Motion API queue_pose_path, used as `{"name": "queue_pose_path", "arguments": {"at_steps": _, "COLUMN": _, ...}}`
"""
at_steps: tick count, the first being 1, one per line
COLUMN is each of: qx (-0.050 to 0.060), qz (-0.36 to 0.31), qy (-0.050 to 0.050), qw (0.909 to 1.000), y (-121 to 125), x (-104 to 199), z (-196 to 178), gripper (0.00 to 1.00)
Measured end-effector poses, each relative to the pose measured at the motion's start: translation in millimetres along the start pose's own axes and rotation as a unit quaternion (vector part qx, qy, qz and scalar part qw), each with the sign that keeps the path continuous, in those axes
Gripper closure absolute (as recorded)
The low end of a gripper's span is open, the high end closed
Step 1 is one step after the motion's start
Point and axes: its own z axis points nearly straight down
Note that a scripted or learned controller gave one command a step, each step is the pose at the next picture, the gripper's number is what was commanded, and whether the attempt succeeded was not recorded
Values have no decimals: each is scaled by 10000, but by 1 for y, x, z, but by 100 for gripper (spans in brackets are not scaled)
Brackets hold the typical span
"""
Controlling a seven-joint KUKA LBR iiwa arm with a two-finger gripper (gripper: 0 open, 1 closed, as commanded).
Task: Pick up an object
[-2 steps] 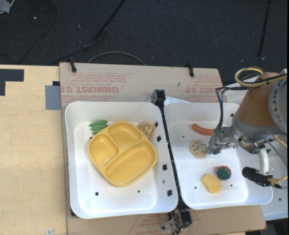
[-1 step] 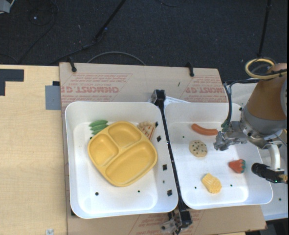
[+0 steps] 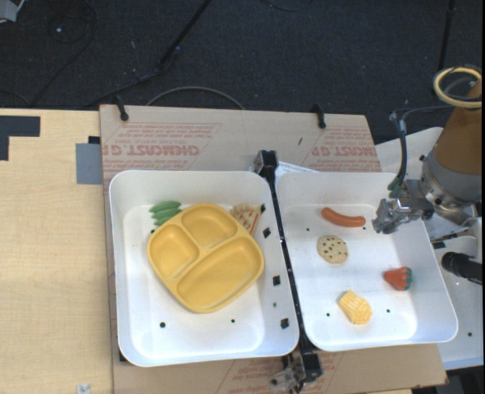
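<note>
The right bin (image 3: 435, 322) holds a red-orange sausage (image 3: 343, 217), a round speckled cookie (image 3: 333, 249), a red strawberry-like piece (image 3: 397, 278) and a yellow corn cob (image 3: 355, 308). My gripper (image 3: 390, 217) hangs over the bin's upper right part, just right of the sausage and above the red piece. It looks small and dark, and I see nothing held in it.
In the left bin (image 3: 135, 335) a yellow divided plate (image 3: 205, 257) lies with a green pea pod (image 3: 165, 211) at its upper left and a beige ridged item (image 3: 247, 215) at its upper right. A black divider (image 3: 279, 253) separates the bins. Cardboard (image 3: 226, 142) lies behind them.
</note>
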Motion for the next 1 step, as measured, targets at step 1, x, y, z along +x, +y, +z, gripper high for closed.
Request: {"name": "queue_pose_path", "arguments": {"at_steps": 1, "qx": -1, "qz": -2, "qy": -1, "qw": 10000, "y": 1, "x": -1, "z": -53, "gripper": 100}}
